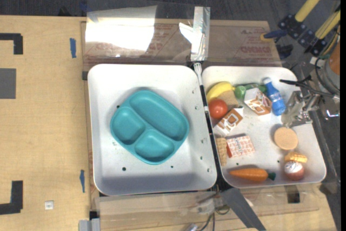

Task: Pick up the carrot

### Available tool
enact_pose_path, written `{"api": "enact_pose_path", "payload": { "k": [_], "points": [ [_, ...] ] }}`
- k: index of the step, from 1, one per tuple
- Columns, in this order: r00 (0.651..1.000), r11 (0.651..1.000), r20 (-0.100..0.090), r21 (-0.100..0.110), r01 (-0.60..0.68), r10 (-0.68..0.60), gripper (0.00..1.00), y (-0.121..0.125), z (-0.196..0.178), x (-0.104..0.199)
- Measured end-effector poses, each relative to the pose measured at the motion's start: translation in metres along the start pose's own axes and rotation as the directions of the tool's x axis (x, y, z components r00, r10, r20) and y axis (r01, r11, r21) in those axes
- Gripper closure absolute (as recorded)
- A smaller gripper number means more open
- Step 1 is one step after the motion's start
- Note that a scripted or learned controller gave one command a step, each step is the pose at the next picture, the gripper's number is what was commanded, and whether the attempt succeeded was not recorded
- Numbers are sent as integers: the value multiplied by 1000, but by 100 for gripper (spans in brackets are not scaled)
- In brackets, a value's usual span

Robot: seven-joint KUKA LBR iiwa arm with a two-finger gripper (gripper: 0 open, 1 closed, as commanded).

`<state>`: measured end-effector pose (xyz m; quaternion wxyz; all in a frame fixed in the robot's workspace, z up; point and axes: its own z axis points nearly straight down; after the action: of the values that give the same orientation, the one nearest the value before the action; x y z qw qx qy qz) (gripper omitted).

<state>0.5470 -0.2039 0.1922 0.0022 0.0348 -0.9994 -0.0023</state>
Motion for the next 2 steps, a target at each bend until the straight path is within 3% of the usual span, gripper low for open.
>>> {"api": "enact_pose_path", "payload": {
  "k": [2],
  "points": [
    [1000, 1000, 27, 9, 1, -1, 100, 0, -28, -7]
  ]
}}
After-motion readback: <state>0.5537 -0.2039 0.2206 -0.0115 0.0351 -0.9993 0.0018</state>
